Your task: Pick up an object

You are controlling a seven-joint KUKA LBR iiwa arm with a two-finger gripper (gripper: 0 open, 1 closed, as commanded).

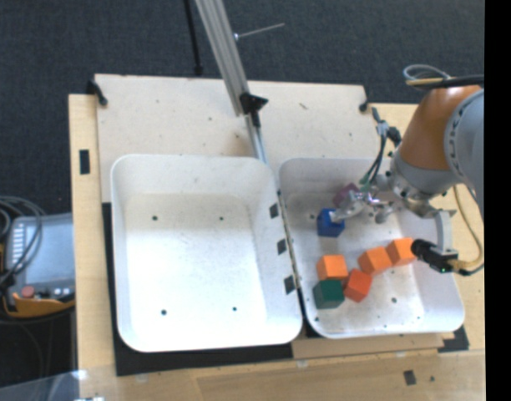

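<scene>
In the right bin (431, 312) lie a blue block (328, 223), a green block (328, 293) and several orange blocks, among them one at the middle (331, 267), one lower (358, 285) and two to the right (376, 260) (400, 251). My gripper (361, 201) reaches in from the right and hovers over the bin's upper middle, just right of and above the blue block. Nothing shows between its fingers from this angle.
The left bin (139, 324) sits beside the right one, divided by a raised rim with black clips (282, 245). A slanted metal post (226, 53) rises behind the bins. A grey device with cables (34, 261) stands off the bench's left side.
</scene>
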